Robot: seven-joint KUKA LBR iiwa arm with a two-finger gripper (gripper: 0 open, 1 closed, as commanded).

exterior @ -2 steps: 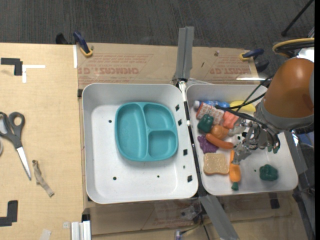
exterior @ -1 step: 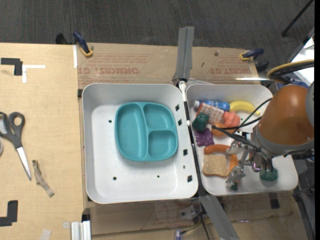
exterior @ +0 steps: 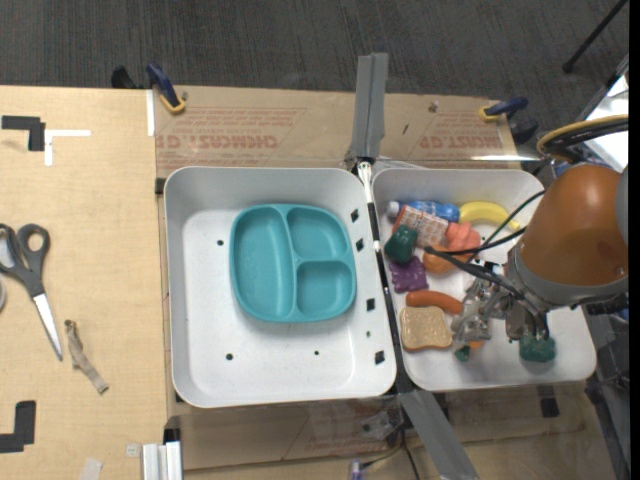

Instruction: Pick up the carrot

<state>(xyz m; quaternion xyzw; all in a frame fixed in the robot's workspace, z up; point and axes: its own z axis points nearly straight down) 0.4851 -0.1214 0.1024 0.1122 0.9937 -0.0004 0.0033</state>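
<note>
- On the far left of the table (exterior: pixel 90 268) lie scissors (exterior: pixel 30 278) and, just to their right, a small strip of tape (exterior: pixel 85 356).
- The left bin (exterior: pixel 190 368) holds a teal plate (exterior: pixel 293 263) with three compartments, near its middle.
- A grey bar (exterior: pixel 370 108) stands behind the place where the two bins meet.
- The right bin (exterior: pixel 440 373) holds the toy food. At its back are a blue packet (exterior: pixel 430 211) and a yellow banana (exterior: pixel 483 212). Near the left wall are a green piece (exterior: pixel 402 246) and a purple piece (exterior: pixel 408 275) in front of it.
- A slice of bread (exterior: pixel 426 329) lies at the front left of this bin.
- The carrot (exterior: pixel 432 299) is the orange stick just behind the bread, pointing toward the gripper; its right end is hidden by it.
- The gripper (exterior: pixel 478 320) is low in the right bin, just right of the bread; I cannot tell the state of it.
- A green object (exterior: pixel 537 348) lies at the front right, under the arm (exterior: pixel 575 233).
</note>
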